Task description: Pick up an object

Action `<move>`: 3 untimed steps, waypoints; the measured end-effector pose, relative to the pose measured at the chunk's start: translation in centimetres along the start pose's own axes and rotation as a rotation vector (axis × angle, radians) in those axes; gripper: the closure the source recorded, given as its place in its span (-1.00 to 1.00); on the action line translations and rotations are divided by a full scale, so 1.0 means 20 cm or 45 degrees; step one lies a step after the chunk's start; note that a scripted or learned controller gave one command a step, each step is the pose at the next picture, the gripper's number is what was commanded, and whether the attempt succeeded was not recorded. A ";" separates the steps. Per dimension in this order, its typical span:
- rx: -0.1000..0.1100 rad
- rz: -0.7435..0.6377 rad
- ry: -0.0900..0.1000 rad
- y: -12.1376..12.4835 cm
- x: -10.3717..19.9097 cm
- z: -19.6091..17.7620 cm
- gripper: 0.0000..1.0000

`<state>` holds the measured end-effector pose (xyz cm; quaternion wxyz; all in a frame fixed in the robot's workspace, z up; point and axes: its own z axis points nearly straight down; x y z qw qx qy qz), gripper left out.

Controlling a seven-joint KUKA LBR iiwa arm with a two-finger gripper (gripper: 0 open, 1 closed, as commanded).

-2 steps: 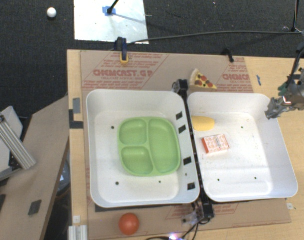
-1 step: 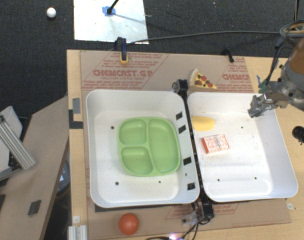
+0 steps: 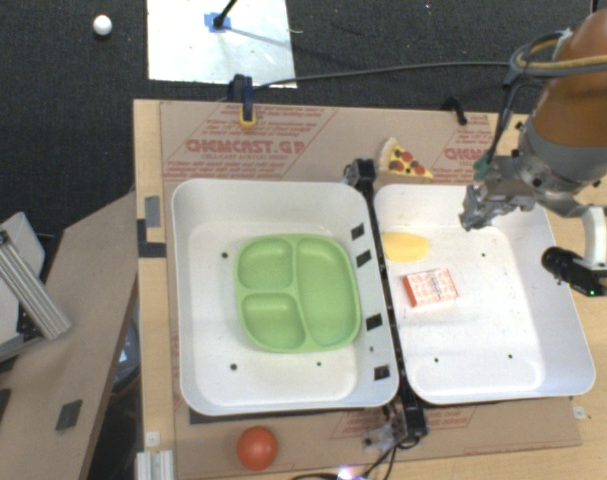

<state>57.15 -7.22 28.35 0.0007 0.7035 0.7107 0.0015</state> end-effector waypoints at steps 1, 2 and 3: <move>0.002 0.001 0.001 -0.01 0.25 0.01 1.00; 0.002 0.000 0.001 0.05 0.54 0.06 1.00; 0.001 0.001 0.000 0.06 0.80 0.07 1.00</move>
